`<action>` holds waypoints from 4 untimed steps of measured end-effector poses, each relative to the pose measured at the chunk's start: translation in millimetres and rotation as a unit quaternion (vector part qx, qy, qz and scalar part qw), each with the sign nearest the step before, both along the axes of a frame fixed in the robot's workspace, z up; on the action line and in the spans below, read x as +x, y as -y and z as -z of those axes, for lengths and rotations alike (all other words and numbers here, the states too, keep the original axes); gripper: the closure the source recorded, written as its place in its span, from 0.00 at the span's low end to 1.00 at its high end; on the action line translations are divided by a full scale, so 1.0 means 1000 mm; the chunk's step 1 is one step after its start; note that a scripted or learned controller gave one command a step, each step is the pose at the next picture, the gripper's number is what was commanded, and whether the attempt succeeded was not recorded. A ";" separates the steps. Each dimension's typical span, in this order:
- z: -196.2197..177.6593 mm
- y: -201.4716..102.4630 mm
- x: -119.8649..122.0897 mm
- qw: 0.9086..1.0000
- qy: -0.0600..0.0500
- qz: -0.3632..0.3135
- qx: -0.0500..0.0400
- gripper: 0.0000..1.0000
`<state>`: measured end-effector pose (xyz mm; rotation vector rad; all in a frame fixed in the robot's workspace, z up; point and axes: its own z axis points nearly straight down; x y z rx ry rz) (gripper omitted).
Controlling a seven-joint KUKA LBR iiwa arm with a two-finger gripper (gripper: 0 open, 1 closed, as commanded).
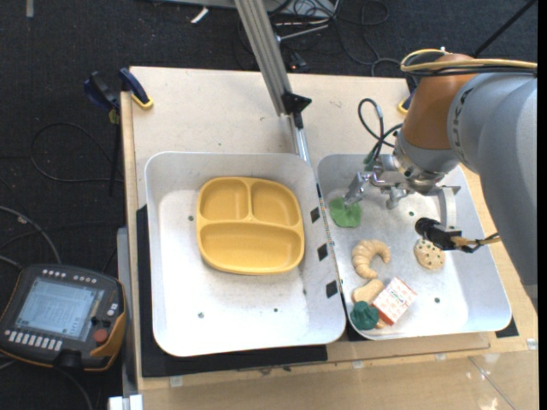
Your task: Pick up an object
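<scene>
The right bin [474,293] holds several small items. A light green piece [346,213] lies near its upper left, a tan croissant-shaped piece [371,257] sits in the middle, and a round speckled cookie [429,254] lies to the right. Toward the front are a red and white box [395,301] and a dark green piece [365,315]. My gripper [374,191] hangs low over the back of this bin, just up and right of the light green piece. Its fingers stand open with nothing between them.
A yellow divided plate [250,225] lies in the left bin [171,314]. A slanted metal pole [267,49] rises from the bench behind the bins. A teach pendant [60,314] sits on the floor at the lower left.
</scene>
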<state>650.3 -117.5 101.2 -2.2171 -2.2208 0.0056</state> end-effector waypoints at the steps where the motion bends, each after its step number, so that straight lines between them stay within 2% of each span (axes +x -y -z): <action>1: -0.014 0.000 0.002 1.000 0.004 0.000 -0.001 1.00; 3: -0.133 0.001 0.003 1.000 0.006 -0.001 -0.001 1.00; 4: -0.136 0.000 0.004 1.000 0.004 -0.001 0.000 1.00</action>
